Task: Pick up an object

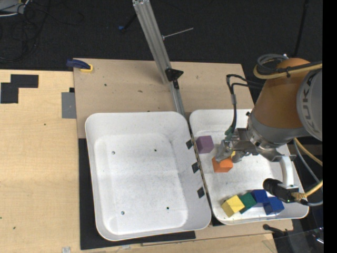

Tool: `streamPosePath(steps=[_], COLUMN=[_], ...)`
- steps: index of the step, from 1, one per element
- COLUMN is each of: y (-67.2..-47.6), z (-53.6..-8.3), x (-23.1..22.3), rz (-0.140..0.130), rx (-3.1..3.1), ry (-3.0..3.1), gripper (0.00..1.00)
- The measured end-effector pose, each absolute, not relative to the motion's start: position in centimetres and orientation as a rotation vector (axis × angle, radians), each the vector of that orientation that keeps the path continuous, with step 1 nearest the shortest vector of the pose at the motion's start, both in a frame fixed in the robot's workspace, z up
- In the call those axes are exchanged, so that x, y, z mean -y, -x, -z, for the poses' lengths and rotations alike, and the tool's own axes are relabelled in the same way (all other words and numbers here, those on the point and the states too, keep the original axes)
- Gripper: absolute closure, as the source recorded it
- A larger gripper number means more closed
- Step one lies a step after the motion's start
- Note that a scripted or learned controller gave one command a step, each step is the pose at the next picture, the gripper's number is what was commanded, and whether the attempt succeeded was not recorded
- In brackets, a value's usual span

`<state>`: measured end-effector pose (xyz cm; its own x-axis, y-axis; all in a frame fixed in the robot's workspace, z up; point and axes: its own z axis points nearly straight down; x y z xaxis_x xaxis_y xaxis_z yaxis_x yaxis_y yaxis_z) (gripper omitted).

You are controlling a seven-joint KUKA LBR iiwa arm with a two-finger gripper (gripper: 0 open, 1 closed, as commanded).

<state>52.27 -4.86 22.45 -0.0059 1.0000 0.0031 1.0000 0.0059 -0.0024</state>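
My two-finger gripper (227, 154) hangs over the right white bin (210, 121), near its left wall, directly above the small orange block (223, 165); I cannot tell whether it grips. A purple cube (204, 143) sits just beside.

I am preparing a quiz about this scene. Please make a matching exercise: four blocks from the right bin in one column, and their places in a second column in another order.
Blocks:
1. purple block
2. orange block
3. yellow block
4. green block

Places:
A. right at the gripper
B. between the yellow block and the blue blocks
C. beside the right bin's left wall, above the orange block in the view
D. leftmost in the row at the near rim of the right bin

Pairs: 1-C, 2-A, 3-D, 4-B
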Motion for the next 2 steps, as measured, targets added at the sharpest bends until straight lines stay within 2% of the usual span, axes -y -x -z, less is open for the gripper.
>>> streamPosePath(steps=[2], y=[-55.5], z=[-23.9], x=[-5.0], rz=[-0.002], rx=[2.224], ry=[2.214], gripper=[1.0])
